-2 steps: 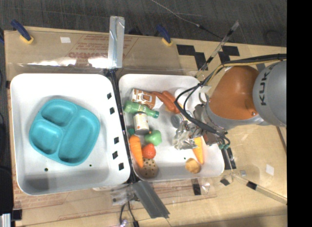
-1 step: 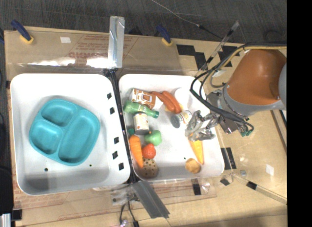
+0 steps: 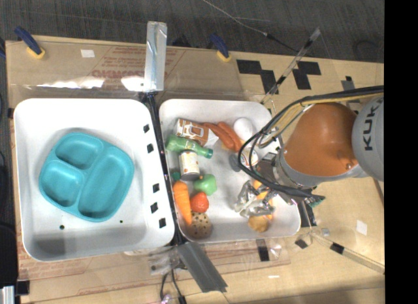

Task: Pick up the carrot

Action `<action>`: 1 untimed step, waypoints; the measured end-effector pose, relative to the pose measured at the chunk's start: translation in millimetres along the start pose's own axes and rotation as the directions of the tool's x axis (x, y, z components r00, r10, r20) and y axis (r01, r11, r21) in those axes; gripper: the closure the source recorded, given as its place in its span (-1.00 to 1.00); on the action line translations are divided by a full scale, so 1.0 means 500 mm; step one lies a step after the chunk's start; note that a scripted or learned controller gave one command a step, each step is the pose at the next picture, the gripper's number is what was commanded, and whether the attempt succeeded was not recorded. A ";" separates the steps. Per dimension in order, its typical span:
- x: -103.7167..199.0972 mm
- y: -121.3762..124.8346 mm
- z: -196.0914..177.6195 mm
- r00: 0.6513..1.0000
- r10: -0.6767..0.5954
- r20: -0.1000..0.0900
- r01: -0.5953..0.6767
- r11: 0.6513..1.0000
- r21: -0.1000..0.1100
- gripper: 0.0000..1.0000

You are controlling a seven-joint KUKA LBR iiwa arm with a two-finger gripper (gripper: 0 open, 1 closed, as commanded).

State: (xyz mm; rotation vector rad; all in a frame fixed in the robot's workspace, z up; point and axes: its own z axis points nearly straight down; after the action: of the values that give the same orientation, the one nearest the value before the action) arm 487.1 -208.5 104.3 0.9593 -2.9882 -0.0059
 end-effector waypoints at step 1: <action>-0.058 -0.043 -0.230 0.961 -0.276 0.003 0.276 0.961 0.010 1.00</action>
State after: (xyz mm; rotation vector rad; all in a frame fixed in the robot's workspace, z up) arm 523.7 -209.3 219.2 1.3692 -2.8326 0.0061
